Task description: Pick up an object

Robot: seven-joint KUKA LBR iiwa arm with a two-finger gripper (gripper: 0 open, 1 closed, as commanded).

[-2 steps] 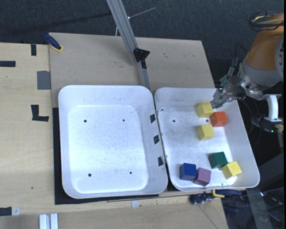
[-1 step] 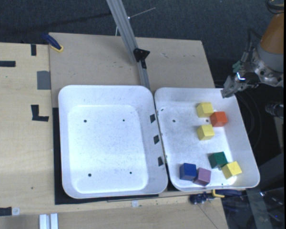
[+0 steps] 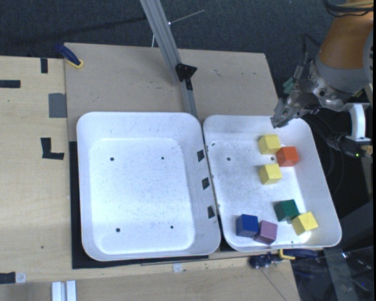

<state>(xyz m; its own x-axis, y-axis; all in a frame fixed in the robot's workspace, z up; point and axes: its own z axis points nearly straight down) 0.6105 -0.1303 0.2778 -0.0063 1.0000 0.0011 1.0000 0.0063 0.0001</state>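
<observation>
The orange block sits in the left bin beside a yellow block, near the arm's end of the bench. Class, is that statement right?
Not quite. The orange block lies in the right bin, not the left one. The rest holds: it sits beside a yellow block, at the end nearest the arm, with the gripper above that bin's far rim. The camera view shows this.

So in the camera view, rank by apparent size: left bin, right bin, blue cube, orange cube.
1. Left bin, largest.
2. Right bin, narrower, though the slant may account for that.
3. Blue cube and orange cube: they look about alike, so unranked.
</observation>
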